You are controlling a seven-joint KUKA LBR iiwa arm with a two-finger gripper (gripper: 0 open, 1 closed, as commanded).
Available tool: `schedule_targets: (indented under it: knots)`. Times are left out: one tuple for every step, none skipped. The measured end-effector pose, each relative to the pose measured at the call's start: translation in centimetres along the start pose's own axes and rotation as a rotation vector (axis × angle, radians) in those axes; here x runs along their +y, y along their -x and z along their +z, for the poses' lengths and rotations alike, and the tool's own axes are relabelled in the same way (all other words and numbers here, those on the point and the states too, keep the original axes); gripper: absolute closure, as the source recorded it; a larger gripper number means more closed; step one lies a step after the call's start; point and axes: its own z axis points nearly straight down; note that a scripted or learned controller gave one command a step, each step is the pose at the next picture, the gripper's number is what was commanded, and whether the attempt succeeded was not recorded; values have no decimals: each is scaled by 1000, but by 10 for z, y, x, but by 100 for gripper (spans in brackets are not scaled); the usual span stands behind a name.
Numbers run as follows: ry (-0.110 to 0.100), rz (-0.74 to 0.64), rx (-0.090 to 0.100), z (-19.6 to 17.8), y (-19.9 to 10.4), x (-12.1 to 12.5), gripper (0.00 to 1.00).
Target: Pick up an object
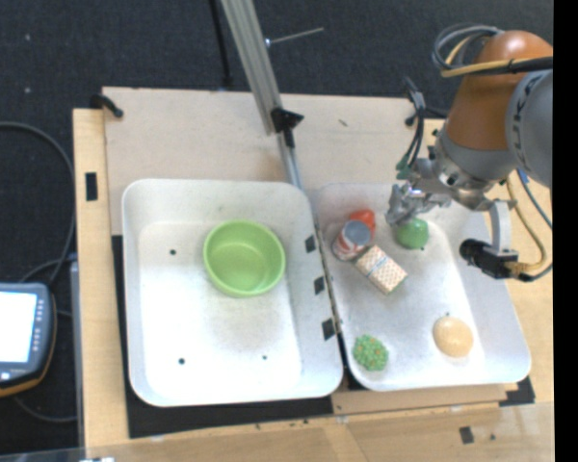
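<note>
My gripper (406, 210) hangs over the back of the right bin (482, 287), right above a small green ball (412, 233); the ball lies just below the fingertips, apart from them as far as I can see. To its left stands a can with an orange-red top (353, 236). A patterned small box (380, 269) lies tilted near the bin's middle. A green bumpy ball (371, 352) sits at the front left of this bin and a pale yellow egg-shaped object (453, 336) at the front right.
The left bin (164, 354) holds a light green bowl (244, 257). A metal pole (257, 61) slants from the top of the view down to between the bins. A pendant with a screen (10, 335) lies at the far left, off the bench.
</note>
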Motion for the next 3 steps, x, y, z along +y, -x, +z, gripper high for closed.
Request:
schedule_targets:
  knots:
    - [-5,-1,2,-3,1,1,100]
    - [-4,-13,3,1,-48,19,100]
    - [-4,-15,4,-14,-108,35,100]
